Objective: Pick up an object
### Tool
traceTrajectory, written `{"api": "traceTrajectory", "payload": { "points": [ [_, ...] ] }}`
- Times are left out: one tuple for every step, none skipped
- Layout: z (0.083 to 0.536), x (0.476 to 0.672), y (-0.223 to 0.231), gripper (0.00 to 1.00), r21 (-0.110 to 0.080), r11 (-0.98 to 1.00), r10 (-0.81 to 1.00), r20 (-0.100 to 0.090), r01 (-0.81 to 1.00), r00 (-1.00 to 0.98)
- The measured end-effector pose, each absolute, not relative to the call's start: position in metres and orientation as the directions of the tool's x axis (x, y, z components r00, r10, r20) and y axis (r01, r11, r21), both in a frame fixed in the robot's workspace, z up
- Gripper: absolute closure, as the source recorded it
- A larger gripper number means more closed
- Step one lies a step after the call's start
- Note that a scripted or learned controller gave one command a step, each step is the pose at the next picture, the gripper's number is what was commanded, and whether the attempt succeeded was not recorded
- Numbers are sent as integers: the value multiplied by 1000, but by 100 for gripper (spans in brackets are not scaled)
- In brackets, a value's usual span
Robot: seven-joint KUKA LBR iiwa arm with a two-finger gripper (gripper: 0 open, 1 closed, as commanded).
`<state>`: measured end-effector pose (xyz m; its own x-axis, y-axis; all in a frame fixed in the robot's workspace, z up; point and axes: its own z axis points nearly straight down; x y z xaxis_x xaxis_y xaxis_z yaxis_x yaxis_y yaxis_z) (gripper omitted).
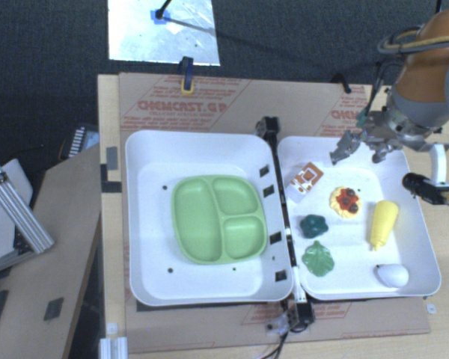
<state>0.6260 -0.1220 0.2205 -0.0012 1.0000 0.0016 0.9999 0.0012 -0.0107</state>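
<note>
My gripper hangs over the far edge of the right bin, its two fingers spread open with nothing between them. Below it in that bin lie a small white and orange box, a round yellow piece with red topping, a yellow bottle-shaped toy, a dark teal lump, a green leafy piece and a white egg-like object. The box lies nearest, to the gripper's lower left.
The left bin holds a green divided plate. A black divider with clips runs between the bins. The arm's grey body and orange band fill the upper right. A black part sticks out at the right bin's edge.
</note>
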Motion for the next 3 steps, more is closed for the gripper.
{"api": "traceTrajectory", "payload": {
  "points": [
    [228, 629, -122, 0, 1, 3, 1000, 0, 1000, -3],
    [186, 629, -123, 0, -2, 1, 1000, 0, 1000, -1],
    [129, 629, -133, 0, -2, 1, 1000, 0, 1000, -1]
  ]
}}
